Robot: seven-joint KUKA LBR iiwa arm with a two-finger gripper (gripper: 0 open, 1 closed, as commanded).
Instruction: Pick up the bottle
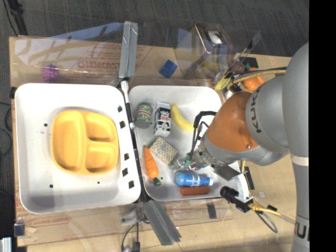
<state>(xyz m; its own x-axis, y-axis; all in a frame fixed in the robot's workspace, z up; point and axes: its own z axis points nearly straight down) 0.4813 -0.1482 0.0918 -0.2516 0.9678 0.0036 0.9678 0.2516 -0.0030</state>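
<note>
The bottle [193, 180], blue with a white label, lies on its side low in the right bin [157, 194], just above a brown sausage [195, 190] that runs along the bin's lower wall. The gripper [189, 161] hangs just above the bottle's left end, under the arm's [239, 133] orange band, and how far its jaws stand apart cannot be told from here (wrist and cables hide them); nothing can be seen held. The likely trouble is crowding: the sausage is touching or nearly touching the bottle, so a finger coming down may land on it, or push the round bottle so it rolls against the wall and slips out. A patterned packet [164, 150] and a carrot [151, 164] lie just to the left and could be nudged too. Higher in the same bin sit a small can [144, 114], a carton [164, 117] and a banana [181, 118], well clear of the bottle. The left bin [31, 193] holds a yellow divided tray [84, 139].
</note>
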